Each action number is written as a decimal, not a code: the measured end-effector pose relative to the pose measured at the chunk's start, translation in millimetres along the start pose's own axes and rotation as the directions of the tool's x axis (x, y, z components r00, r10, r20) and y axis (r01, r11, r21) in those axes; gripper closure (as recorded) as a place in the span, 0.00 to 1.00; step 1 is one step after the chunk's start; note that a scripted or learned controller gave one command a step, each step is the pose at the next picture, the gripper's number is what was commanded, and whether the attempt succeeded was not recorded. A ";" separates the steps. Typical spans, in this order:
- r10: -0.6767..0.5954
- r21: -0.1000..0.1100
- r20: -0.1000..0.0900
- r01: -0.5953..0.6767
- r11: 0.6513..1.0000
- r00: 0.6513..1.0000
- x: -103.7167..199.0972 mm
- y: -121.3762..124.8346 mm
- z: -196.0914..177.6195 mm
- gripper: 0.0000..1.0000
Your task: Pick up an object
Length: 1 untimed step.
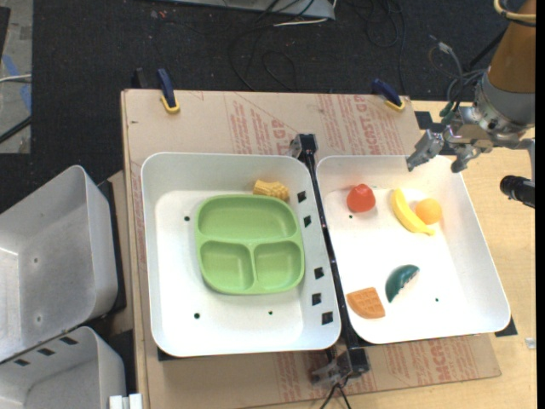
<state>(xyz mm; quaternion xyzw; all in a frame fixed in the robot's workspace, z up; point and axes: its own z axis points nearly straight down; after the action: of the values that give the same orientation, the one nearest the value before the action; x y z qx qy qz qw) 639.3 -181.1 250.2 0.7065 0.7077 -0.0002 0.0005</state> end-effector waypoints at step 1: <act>0.002 0.002 0.000 -0.002 1.000 1.000 -1.6 0.8 42.5 0.00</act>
<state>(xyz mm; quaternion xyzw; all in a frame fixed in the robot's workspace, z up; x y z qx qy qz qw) 640.2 -182.7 207.7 0.7073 0.7069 -0.0010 -0.0006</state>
